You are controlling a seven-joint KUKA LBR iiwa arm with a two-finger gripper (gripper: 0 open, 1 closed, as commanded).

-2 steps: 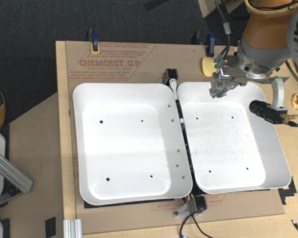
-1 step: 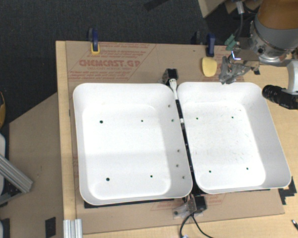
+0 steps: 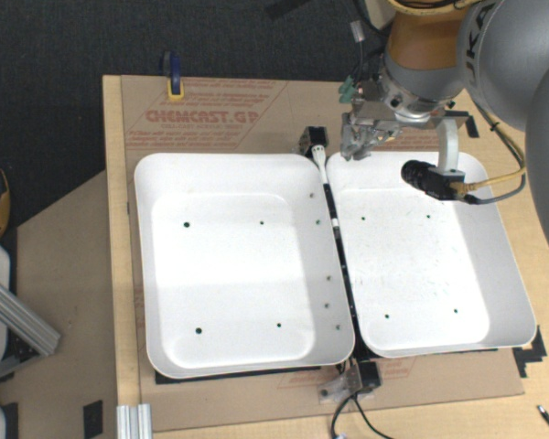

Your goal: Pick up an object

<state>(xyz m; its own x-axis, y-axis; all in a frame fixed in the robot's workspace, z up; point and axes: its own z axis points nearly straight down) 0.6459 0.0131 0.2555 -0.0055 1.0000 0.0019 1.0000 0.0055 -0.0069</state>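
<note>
My gripper [image 3: 355,146] hangs below the orange-banded wrist [image 3: 421,58], over the far left corner of the right bin [image 3: 494,273], close to the divide between the two bins. A black part [image 3: 428,179] with a yellow cable sticks out from a white bracket on the wrist, above the far side of the right bin. The left bin [image 3: 156,273] lies to the left of the gripper, and the white floors of both bins show small dark dots.
Both bins rest on a brown cardboard sheet [image 3: 220,112] with red print. A blue and yellow clamp [image 3: 173,74] stands at its far edge. Black clips sit at the bins' junction, one far [image 3: 312,140] and one near [image 3: 363,374]. Metal framing [image 3: 14,314] lies at the left.
</note>
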